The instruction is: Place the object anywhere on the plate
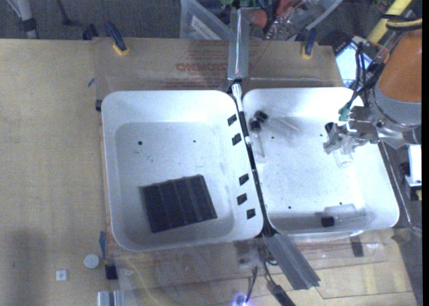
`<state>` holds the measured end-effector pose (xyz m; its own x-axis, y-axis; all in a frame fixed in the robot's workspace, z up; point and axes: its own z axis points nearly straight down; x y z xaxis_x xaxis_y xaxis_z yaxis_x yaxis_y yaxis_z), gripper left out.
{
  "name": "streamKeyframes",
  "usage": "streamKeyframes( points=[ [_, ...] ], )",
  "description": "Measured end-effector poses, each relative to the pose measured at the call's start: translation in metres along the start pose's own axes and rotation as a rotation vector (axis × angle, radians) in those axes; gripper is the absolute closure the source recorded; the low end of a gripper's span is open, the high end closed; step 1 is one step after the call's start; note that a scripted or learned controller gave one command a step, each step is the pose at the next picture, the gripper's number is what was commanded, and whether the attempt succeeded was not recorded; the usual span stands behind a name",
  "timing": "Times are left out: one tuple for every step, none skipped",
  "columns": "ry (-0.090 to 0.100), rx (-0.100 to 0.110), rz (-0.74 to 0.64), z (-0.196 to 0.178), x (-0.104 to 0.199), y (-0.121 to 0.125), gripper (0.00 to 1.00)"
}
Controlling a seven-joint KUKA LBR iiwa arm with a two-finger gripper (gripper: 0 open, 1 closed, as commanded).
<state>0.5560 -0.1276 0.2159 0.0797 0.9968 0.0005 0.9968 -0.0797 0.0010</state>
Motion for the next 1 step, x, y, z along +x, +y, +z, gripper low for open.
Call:
streamKeyframes(
  points=[
    [-0.001,0.001,0.148,-0.0018,0.0703,0.0751,1.00]
  ],
)
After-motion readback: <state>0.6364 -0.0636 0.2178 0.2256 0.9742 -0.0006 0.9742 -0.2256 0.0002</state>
